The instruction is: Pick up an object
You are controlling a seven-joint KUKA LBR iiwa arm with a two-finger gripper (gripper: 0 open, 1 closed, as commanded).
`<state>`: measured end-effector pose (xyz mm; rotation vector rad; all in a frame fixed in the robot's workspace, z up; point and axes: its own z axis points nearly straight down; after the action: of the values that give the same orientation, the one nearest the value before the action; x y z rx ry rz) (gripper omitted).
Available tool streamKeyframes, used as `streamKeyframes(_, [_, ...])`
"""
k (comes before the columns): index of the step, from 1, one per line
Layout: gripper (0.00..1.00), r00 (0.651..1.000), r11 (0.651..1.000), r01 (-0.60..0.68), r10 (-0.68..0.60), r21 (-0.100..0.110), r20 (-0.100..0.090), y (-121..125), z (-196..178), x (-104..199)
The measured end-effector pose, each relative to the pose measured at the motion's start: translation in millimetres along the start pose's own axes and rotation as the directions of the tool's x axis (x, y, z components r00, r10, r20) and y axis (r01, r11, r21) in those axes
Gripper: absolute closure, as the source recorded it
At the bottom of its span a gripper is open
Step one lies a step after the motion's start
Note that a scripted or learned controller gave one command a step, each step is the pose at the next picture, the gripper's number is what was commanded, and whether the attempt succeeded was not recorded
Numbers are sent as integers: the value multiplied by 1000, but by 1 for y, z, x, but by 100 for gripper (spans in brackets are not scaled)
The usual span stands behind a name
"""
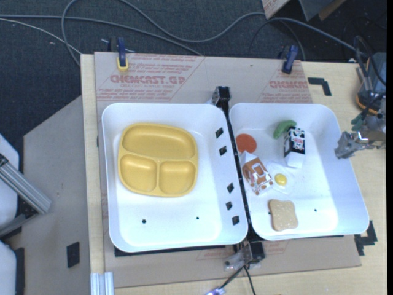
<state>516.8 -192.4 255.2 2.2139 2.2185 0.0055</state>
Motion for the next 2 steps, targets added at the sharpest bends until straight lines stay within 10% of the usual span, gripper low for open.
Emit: streamKeyframes(2, [100,1000,1000,5,-5,5,-4,51,-7,100])
